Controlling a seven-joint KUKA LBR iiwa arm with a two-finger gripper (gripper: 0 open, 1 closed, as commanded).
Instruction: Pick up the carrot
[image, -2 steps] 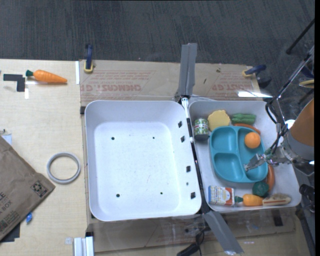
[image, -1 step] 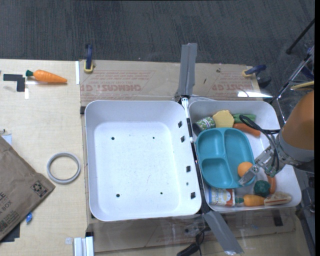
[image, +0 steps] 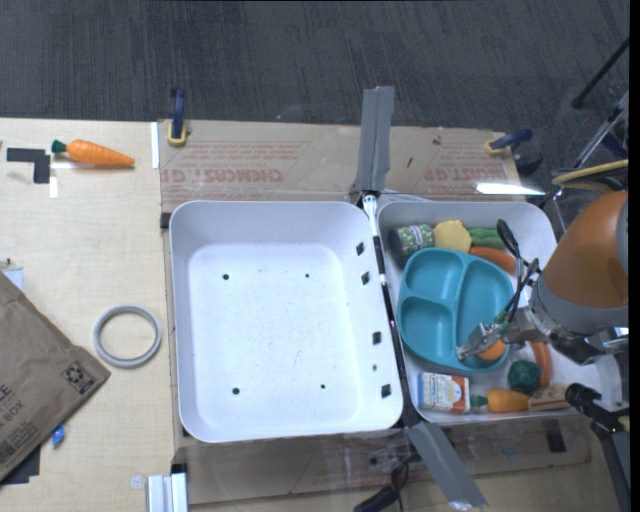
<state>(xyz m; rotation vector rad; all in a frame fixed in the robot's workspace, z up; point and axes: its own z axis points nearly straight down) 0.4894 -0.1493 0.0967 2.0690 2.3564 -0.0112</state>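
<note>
Carrots are showing in several places. A small orange plastic carrot with a green top (image: 506, 401) is lying just below the end effector (image: 480, 344), along the near wall of the right-hand shallow white bin (image: 545, 216), beside a small white carton with red print (image: 443, 391) and a dark green round vegetable toy (image: 523, 375). Another long orange carrot-shaped piece (image: 494, 257) is lying beyond the end effector near the bin's far side, next to a yellow rounded toy (image: 452, 235) and a green patterned can (image: 413, 237). A third orange carrot with a green stalk (image: 92, 153) is sitting well apart to the far left on the pale wooden table (image: 80, 250).

The end effector is hanging over the lower right edge of a teal divided plastic plate (image: 450, 305), its fingers set narrow, with a small orange object (image: 490, 349) sitting right at the tips; whether that piece is truly pinched between them is not clear from this slanted angle. The grey arm with its orange band (image: 598, 255) is reaching in from the end effector's right.

Left of the end effector, the left-hand shallow white bin (image: 200, 300) is lying alongside, and farther left a grey ring of tape (image: 127, 333) and a brown cardboard box (image: 35, 385) are resting on the table.
</note>
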